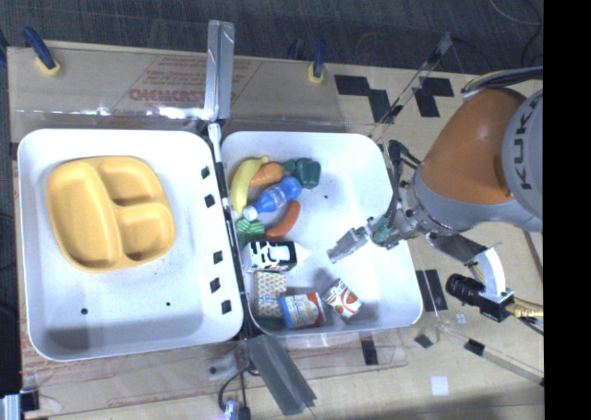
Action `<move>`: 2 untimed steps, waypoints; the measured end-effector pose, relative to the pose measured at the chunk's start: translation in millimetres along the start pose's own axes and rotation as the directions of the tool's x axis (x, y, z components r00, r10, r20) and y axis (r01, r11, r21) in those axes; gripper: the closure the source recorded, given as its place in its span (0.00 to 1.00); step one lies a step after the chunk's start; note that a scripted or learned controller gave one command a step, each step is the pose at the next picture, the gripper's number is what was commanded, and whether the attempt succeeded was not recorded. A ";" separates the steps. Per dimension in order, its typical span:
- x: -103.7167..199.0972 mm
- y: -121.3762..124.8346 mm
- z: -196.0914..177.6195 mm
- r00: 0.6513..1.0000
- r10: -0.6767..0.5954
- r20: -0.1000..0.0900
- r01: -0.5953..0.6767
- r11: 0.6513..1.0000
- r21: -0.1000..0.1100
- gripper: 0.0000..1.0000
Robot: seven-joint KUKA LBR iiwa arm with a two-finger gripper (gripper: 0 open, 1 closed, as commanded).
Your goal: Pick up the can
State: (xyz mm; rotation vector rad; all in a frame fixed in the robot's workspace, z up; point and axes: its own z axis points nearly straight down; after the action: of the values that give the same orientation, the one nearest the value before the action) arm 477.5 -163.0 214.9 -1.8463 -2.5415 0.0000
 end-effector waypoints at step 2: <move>17.6 3.7 68.4 0.999 0.048 -0.002 -0.048 0.999 0.004 0.00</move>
State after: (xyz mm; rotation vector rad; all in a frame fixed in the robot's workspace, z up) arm 475.5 -145.1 146.5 -1.9043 -2.4927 0.0034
